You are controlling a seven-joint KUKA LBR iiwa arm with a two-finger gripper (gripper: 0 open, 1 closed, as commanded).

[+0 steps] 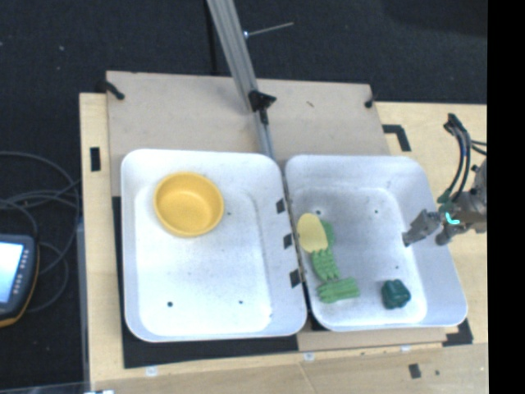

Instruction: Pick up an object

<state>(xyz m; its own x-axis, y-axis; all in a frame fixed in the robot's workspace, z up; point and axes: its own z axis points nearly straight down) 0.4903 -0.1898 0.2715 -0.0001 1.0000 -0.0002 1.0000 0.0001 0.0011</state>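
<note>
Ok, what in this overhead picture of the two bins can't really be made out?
- Gripper, camera view: small and blurred at the right bin's rim; finger state unreadable.
- Arm: cut off by the frame's right side.
- Green toy: its top is hidden under the yellow piece.
- Dark green object: too small to identify.

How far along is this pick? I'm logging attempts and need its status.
Nothing looks done: the yellow bowl lies in the left bin, and the yellow-green toy and dark green block in the right bin. The gripper sits at that bin's right rim, carrying nothing. Reaching and grasping remain.
</note>
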